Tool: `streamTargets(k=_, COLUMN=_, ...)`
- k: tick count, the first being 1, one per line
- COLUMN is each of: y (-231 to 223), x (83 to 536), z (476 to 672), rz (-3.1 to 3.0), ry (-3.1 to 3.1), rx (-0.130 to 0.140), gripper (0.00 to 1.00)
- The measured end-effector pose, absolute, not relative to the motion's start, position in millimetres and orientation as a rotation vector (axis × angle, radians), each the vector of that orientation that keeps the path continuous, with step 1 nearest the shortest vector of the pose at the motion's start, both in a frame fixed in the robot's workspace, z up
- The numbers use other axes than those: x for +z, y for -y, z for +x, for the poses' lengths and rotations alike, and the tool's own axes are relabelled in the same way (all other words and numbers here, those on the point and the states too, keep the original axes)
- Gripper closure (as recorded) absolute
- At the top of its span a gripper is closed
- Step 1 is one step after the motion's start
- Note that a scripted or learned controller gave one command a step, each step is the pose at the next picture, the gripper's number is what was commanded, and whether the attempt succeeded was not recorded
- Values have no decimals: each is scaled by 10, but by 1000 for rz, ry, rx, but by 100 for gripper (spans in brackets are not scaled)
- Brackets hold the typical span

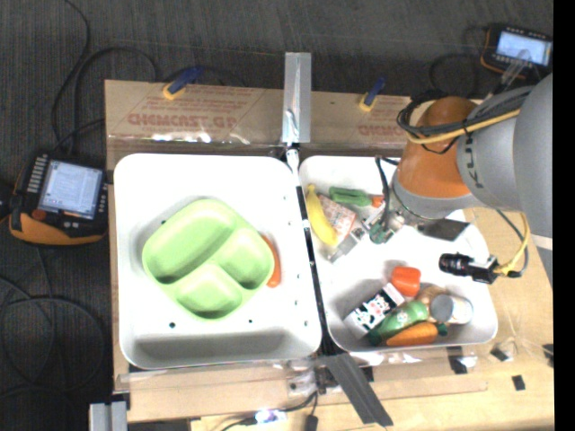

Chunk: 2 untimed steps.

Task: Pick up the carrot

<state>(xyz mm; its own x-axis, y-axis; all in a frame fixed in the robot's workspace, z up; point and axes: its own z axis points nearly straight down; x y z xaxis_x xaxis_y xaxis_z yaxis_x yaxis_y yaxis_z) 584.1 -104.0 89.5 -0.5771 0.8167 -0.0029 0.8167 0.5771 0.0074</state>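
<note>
Overhead slanted view of two white bins side by side on a bench. Left bin holds a green divided tray with an orange item tucked against its right edge. Right bin is cluttered — a banana and a clear wrapped packet near its upper left, and a carrot lying along the bottom wall beside a green vegetable, a black-and-white carton, a small orange-red item and a metal can. Grey arm with its orange band enters from the right; its gripper hangs over the upper middle of the right bin, well apart from the carrot — whether it is spread or closed cannot be told.
</note>
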Motion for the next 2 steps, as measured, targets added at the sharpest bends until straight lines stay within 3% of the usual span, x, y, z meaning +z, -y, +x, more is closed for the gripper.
streamTargets(k=1, y=1543, x=1734, z=6325, rz=1642, ry=-2678, rx=-6, gripper=0)
streamTargets(k=2, y=2246, x=2001, z=6206, rz=1503, ry=-2757, rx=-7, gripper=0)
